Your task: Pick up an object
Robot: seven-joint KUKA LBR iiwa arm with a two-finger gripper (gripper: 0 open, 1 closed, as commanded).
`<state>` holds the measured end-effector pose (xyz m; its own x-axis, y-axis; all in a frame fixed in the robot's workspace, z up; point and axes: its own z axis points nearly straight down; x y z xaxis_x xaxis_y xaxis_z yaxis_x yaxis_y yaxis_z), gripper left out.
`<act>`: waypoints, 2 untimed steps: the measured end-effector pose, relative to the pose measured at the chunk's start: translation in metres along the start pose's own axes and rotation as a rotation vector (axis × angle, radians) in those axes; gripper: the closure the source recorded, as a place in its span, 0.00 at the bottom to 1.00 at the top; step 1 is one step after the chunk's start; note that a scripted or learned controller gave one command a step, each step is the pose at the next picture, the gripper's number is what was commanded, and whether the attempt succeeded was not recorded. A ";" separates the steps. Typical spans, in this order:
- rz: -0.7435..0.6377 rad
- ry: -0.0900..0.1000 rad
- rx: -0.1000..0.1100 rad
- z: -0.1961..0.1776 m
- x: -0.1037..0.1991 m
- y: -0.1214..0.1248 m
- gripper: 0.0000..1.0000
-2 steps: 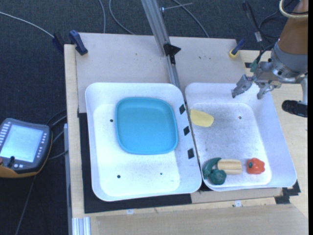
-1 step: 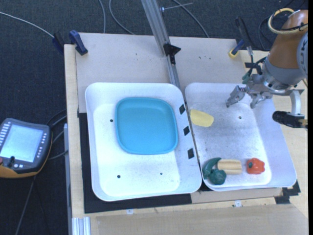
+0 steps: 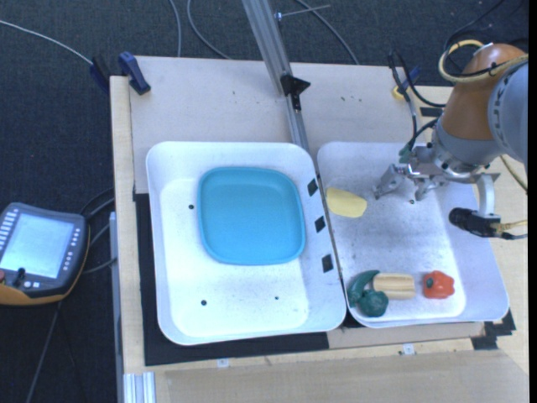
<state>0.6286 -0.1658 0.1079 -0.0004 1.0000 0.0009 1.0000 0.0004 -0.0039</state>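
Along the near edge of the right bin (image 3: 470,250) lie a dark green toy vegetable (image 3: 367,293), a tan block (image 3: 394,285) touching it, and a red tomato-like piece (image 3: 437,285) just beside that. Farther in, a pale yellow piece (image 3: 346,202) rests by the bin's left wall, while the left bin (image 3: 168,225) carries a blue plate (image 3: 252,215). Beyond these, the hand (image 3: 404,186) hangs over the right bin's far part, its fingers spread and pinching nothing, to the right of the yellow piece and apart from it.
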 end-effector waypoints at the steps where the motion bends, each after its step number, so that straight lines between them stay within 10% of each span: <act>1: 0.000 -0.001 -0.003 0.013 0.000 0.000 0.00; 2: 0.000 -0.001 -0.006 0.001 0.000 0.001 1.00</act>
<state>0.6293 -0.1656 0.1068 -0.0007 1.0000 -0.0005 1.0000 0.0007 0.0021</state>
